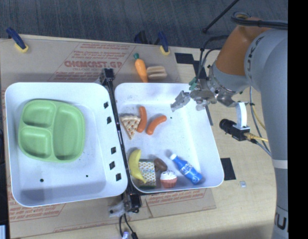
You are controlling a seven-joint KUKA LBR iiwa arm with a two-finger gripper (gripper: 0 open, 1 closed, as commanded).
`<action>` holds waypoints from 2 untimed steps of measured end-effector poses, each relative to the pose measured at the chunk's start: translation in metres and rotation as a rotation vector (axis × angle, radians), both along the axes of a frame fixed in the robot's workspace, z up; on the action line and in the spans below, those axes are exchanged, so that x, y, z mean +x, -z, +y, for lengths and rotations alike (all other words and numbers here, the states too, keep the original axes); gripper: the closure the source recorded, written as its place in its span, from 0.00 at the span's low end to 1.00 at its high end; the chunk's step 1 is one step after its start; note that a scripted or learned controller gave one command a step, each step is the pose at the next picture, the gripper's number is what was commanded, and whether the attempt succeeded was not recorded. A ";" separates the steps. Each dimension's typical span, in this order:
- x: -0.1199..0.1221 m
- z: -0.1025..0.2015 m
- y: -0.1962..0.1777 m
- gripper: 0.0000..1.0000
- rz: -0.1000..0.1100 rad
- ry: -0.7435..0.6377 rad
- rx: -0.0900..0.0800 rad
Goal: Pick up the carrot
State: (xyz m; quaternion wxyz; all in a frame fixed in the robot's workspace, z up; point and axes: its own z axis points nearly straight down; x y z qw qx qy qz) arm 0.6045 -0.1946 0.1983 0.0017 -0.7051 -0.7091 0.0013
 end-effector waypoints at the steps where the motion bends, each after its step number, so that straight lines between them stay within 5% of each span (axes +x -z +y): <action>1: 0.051 0.063 0.101 0.00 0.003 0.071 0.001; 2: 0.052 0.033 0.019 0.00 -0.001 0.342 -0.002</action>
